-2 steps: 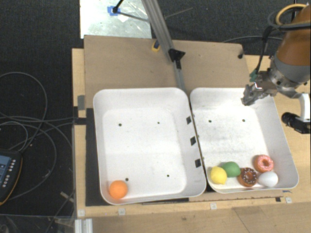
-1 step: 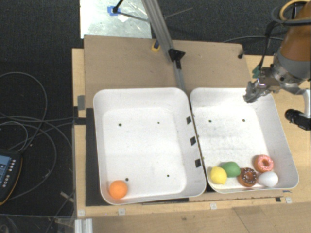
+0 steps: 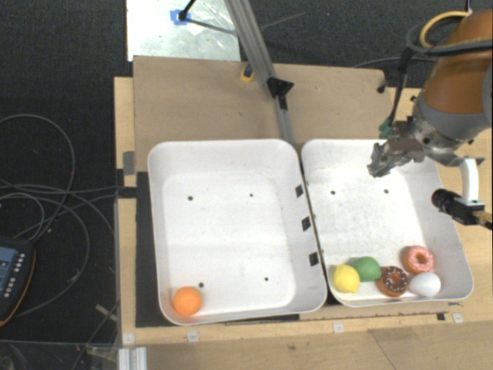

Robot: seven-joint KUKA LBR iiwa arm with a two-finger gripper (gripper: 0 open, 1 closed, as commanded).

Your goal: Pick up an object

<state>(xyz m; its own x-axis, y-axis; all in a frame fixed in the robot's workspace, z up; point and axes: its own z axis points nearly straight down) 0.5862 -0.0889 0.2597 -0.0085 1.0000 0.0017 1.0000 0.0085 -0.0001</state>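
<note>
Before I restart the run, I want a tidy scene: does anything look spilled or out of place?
Nothing spilled. The orange ball sits alone in the left bin, apart from the cluster in the right bin.

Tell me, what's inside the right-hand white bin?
In the right bin, along its near edge: a yellow lemon, green fruit, chocolate donut, pink donut, white egg. The gripper covers a far patch.

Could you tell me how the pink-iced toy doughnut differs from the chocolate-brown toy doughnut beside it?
The pink-iced toy doughnut is pale pink and sits farther up the right white bin; the chocolate-brown toy doughnut is dark and lies nearer the front rim. Both are ring-shaped and similar in size.
</note>
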